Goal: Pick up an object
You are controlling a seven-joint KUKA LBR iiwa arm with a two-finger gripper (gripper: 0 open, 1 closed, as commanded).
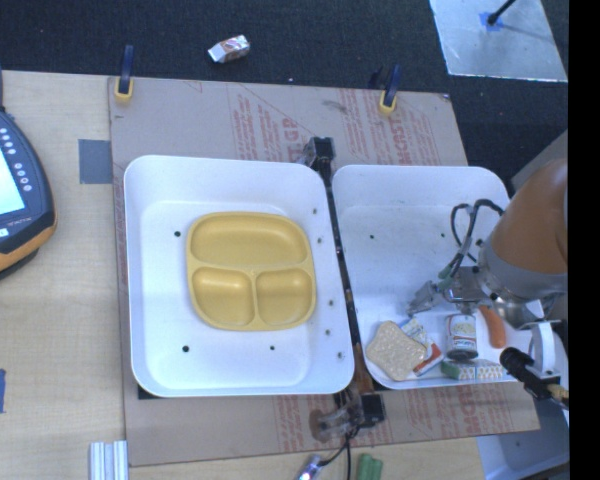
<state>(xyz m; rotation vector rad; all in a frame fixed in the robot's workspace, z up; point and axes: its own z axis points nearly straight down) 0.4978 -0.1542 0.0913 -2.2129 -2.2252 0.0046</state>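
A small can [462,337] is seen standing in the near right part of the right bin [400,203], beside a speckled sponge [395,349]. The gripper [442,290] is placed just above them; its state cannot be told. A yellow divided plate [250,269] is lying in the left bin [155,268] on the desk [60,328]

A pale wooden bench [50,338] stands on dark carpet [310,18] under bright light.
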